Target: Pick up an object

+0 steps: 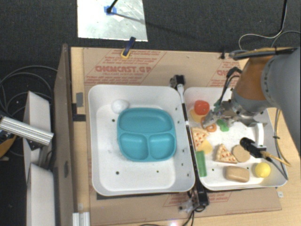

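My gripper [219, 115] hangs low over the upper middle of the right bin [273, 180], reaching in from the right. Just below it lie an orange ring-shaped piece [209, 124] and a small green piece [223, 125]; I cannot tell whether it touches either. A red tomato [201, 107] sits just to its left. Further down lie a pizza slice [199, 137], a second slice [225, 154], a green stick [201, 163], a round tan biscuit [240, 154], a tan loaf [236, 174] and a yellow lemon [262, 170].
The left bin [103, 173] holds a teal divided plate [146, 134] and a small white ball [119, 106] at its upper left. The bins' shared wall [186, 126] runs close to the tomato and the pizza slice.
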`<state>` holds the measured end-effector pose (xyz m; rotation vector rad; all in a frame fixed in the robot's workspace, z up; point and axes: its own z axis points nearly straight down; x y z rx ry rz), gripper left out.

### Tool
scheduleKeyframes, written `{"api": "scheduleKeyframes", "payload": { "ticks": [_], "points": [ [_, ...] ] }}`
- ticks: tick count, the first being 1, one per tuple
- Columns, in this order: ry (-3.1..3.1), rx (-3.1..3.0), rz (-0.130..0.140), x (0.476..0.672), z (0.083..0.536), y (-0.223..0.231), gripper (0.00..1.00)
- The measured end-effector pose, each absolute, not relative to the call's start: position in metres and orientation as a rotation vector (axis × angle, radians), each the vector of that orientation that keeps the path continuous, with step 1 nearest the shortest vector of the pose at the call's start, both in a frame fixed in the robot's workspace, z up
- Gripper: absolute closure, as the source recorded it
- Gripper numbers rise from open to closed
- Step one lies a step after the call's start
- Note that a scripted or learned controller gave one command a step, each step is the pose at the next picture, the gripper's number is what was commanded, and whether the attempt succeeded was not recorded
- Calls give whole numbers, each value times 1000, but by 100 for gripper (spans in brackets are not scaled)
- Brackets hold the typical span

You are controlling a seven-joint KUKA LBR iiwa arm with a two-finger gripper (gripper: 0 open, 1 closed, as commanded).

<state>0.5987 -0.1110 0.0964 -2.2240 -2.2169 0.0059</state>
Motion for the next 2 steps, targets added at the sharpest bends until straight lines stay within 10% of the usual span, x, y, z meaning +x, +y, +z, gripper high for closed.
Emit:
{"api": "scheduleKeyframes", "payload": {
  "ticks": [1, 2],
  "points": [
    [-2236, -2218, -9, 672, 85, -86, 0],
    [-2234, -2217, -4, 670, 97, -88, 100]
  ]
}}
